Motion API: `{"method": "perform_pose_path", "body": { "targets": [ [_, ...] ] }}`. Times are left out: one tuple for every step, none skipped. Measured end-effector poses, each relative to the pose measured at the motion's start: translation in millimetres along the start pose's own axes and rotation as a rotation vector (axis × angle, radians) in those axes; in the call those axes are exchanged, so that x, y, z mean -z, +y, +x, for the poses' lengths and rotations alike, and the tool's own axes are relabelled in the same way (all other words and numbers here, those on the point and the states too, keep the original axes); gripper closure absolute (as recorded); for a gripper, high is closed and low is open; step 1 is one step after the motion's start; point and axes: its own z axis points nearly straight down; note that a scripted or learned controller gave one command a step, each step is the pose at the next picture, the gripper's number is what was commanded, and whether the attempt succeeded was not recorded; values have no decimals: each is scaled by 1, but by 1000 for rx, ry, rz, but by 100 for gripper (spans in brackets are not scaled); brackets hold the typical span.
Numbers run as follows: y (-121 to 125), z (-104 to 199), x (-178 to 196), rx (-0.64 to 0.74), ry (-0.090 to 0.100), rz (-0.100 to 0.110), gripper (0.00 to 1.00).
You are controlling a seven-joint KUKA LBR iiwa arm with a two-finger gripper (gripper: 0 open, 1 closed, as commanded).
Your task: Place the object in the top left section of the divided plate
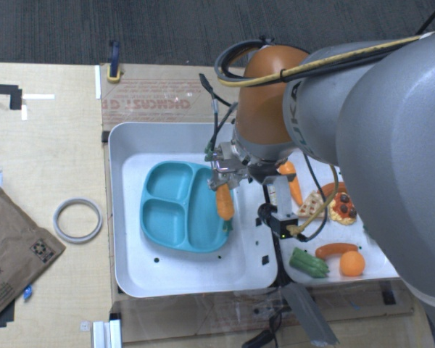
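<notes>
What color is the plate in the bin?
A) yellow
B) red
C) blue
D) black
C: the plate with three sections is light blue, lying in the white bin.

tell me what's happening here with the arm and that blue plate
The arm's end effector hangs over the right side of the divided plate in the left bin, with an orange carrot right below it over the plate's long right section. The top left section holds nothing yet. More toy food, including a pizza slice and an orange, lies in the right bin.
</notes>
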Motion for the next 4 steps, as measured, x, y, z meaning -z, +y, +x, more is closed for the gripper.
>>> {"method": "perform_pose_path", "body": {
  "targets": [
    [-26,-5,182,-319,-1,-2,100],
    [-33,68,69,-368,-1,0,100],
    [-6,21,83,-431,-1,-1,100],
    [9,39,181,-646,-2,-1,100]
  ]
}}
